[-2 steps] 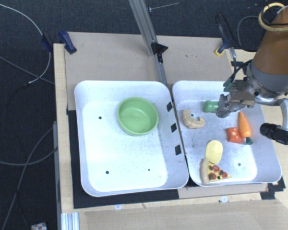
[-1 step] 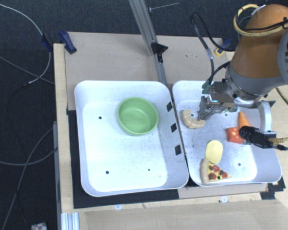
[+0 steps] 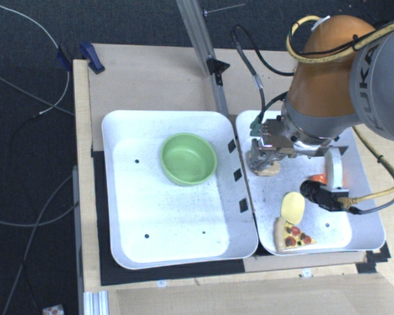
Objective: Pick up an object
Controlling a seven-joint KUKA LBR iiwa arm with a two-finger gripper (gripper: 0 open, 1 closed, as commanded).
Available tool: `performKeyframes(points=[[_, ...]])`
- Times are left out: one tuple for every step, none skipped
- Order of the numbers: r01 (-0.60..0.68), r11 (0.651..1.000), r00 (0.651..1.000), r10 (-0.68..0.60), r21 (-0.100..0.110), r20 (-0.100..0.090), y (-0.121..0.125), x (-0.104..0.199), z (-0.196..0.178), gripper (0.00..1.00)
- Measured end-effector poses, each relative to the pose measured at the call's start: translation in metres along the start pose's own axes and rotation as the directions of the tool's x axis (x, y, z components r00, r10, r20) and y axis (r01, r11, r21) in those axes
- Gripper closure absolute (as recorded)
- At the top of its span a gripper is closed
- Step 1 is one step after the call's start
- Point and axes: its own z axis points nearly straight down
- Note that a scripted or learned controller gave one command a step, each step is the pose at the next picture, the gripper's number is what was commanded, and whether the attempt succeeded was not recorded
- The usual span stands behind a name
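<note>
- The jaws (image 3: 265, 157) sit low in the right bin (image 3: 366, 195), apparently right on a small tan object (image 3: 269, 170); whether they are parted or closed, I cannot tell.
- To do it well, close squarely on it, then lift straight up.
- The yellow piece (image 3: 292, 207) and pizza slice (image 3: 293, 235) lie beyond, nearer the bench front.

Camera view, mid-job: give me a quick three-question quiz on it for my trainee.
1. True or false: the green bowl sits in the left bin.
2. Which lies nearest the front edge of the right bin? A) pizza slice B) yellow piece C) tan piece
3. Fill in: the end effector is over the ____ piece, near the wall where the bins meet.

Key: 1 true; 2 A; 3 tan. Whether it holds that piece cannot be told from this view.
</note>
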Motion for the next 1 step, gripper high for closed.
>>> performKeyframes(points=[[0.0, 1.0, 1.0, 0.0, 0.002, 0.002, 0.0008, 0.0624, 0.0114, 1.0]])
